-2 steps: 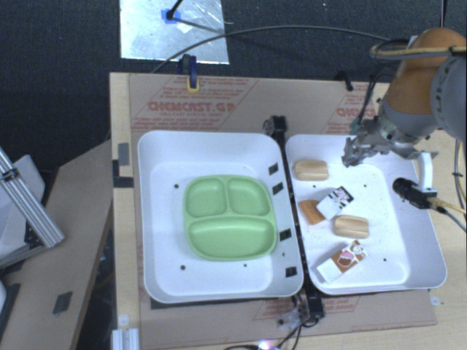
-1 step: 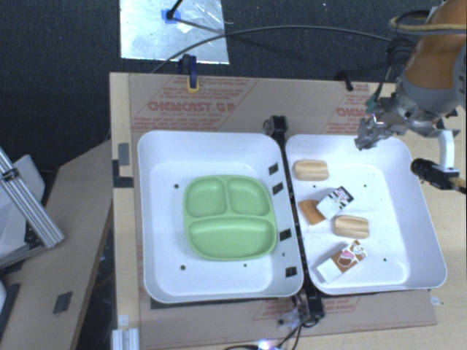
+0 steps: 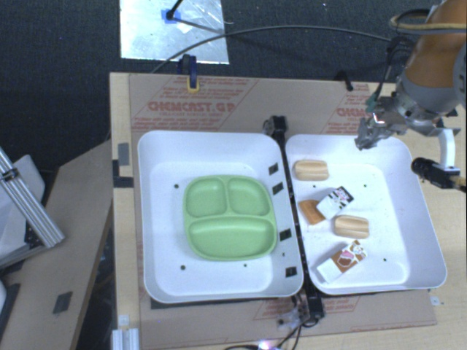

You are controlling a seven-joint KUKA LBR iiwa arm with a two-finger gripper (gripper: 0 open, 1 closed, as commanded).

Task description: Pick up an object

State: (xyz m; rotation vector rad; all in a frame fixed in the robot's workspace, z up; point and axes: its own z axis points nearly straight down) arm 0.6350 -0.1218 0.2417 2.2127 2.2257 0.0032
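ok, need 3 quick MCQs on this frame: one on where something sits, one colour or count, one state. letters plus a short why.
1. Where is the green divided plate?
A. In the left bin
B. In the right bin
C. On the bench outside both bins

2. How many loose items lie in the right bin?
A. Two
B. Five
C. Eight

3. Where is the gripper relative to the items?
A. Touching the green plate
C. Pressed on the front carton
B. Over the right bin's far edge, apart from every item

Key:
1 A: the plate sits in the middle of the left bin.
2 B: far bread roll, brown wedge, black-and-white packet, near bread roll, small carton.
3 B: it hangs by the bin's far rim, with bare bin floor between it and the nearest roll.
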